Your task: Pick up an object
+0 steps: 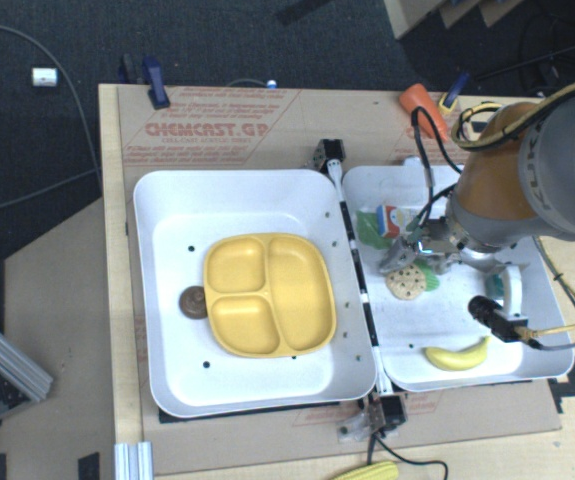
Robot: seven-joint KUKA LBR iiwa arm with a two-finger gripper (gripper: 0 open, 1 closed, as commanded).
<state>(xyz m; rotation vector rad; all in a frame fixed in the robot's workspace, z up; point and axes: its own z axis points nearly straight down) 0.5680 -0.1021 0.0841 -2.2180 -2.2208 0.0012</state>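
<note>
The pick looks not yet made: nothing can be seen lifted, and every object lies on a bin floor.

At the left, the left bin [157, 268] is a shallow white tray with rounded corners and a smooth, slightly glossy look. On its floor lies a yellow divided plate [268, 294], a rounded square of matte plastic with three moulded compartments. Touching its left edge, partly tucked under it, is a small brown disc [193, 302], flat and dull.

Moving right, the right bin [407, 353] carries the candidates for the pick. A green item [372, 226] with a soft, leafy outline lies toward the far side, next to a small white piece with red and blue marks. Just nearer sits a round cookie [405, 284], pale tan, speckled and rough-looking. At the near edge lies a yellow banana [456, 356], curved and smooth.

The claw [413, 256] hangs low over the cookie, between it and the green item. Its metal parts blur into clutter, so how wide it stands, or whether it has hold of anything, cannot be told. Closing and lifting remain to be done.

The surface [207, 128] beneath is tan board with red print.
</note>
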